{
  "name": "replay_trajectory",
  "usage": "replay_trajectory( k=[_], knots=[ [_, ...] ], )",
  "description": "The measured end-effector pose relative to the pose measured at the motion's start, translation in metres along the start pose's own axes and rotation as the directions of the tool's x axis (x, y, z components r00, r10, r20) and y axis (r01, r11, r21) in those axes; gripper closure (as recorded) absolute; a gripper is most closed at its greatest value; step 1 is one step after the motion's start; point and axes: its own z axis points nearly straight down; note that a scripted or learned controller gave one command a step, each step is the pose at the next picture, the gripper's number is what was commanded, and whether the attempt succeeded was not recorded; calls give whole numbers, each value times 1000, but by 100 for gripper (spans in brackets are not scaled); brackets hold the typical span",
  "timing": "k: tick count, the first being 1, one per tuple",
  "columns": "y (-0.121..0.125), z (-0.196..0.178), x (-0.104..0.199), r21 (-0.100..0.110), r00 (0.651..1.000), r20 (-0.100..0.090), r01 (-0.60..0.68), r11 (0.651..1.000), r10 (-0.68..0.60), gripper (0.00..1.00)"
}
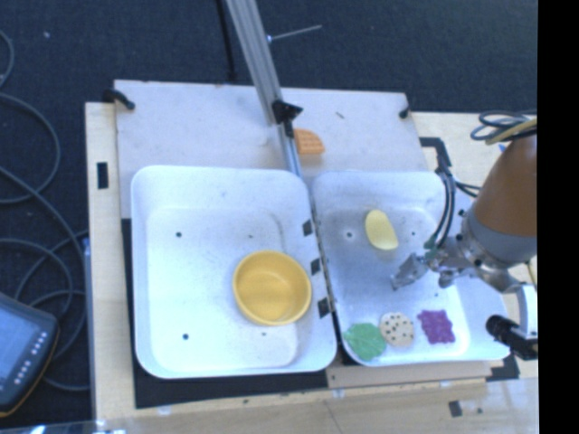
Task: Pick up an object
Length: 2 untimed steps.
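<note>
The gripper [404, 273] hangs low over the right bin [336, 242], and how its jaws stand I cannot tell; nothing shows between them. Looks like the approach step. A yellow piece [381, 230] lies just beyond the jaws toward the bin's far wall; a purple piece [437, 325], spotted cookie [396, 329] and green piece [365, 340] sit nearer the front rim. Next it must settle over one and close.

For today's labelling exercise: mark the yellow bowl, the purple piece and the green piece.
yellow bowl [271, 287], camera view, inner floor.
purple piece [437, 325], camera view, its middle.
green piece [365, 339], camera view, its middle.
</note>
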Motion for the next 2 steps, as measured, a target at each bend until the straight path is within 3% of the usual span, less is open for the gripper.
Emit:
replay_trajectory(
  k=[1, 2],
  knots=[
    [-10, 57, -4, 2, 1000, -1, 0, 1000, 0, 0],
    [-7, 43, -4, -8, 1000, -1, -6, 1000, 6, 100]
  ],
)
